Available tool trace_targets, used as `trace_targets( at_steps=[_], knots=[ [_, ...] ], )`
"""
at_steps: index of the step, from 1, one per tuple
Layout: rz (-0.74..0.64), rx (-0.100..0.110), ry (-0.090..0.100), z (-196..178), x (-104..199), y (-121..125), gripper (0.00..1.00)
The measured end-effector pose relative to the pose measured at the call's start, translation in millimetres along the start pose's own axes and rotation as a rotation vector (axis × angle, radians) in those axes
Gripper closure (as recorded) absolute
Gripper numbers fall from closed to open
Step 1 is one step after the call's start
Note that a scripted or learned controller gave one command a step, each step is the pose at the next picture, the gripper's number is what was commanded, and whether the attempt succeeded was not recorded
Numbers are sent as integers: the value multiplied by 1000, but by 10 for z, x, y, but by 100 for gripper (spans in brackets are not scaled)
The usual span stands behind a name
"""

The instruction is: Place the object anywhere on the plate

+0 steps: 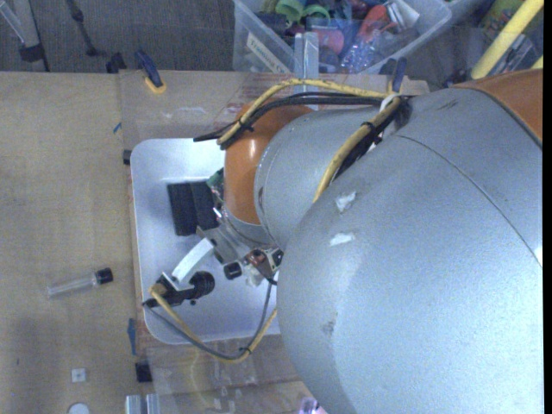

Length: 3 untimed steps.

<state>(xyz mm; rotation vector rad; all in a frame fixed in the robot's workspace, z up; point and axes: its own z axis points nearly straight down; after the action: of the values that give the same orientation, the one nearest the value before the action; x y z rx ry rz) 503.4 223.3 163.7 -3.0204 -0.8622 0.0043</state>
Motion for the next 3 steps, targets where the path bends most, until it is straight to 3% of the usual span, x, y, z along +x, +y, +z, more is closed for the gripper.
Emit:
trace_targets(
  at_steps=[1,2,3],
  knots=[
    [-191,-1,0,-181,317,174,100],
    [-5,-1,3,258,685,415,100],
    [-365,-1,0,-248,1288,773,100]
  ],
)
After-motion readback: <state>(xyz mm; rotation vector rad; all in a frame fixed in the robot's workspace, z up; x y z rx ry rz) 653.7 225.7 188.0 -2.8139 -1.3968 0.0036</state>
